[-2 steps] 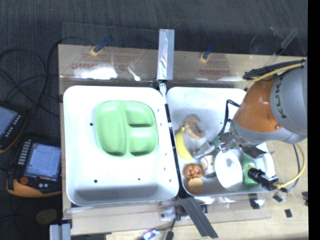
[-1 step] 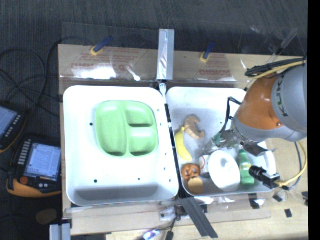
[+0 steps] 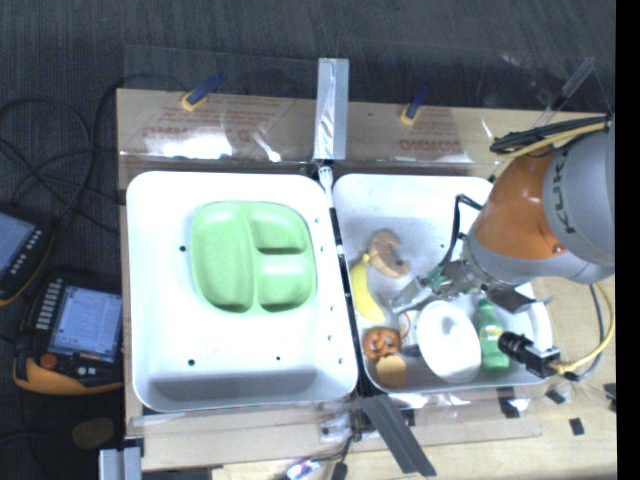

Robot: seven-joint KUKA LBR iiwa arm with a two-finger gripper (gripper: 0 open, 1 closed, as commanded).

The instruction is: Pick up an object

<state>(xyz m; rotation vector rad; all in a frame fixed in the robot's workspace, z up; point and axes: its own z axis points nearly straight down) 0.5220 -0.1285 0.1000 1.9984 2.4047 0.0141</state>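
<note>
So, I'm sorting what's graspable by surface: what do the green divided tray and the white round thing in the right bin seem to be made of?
The green divided tray looks like moulded plastic with a matte finish: even colour, soft rounded compartment edges, only faint sheen. The white round thing looks like smooth plastic or possibly glazed ceramic; it is bright and uniformly white, and the view leaves that open.

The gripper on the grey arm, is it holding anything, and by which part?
Cannot be told: the gripper sits low in the right white bin among clutter, its tip obscured.
</note>
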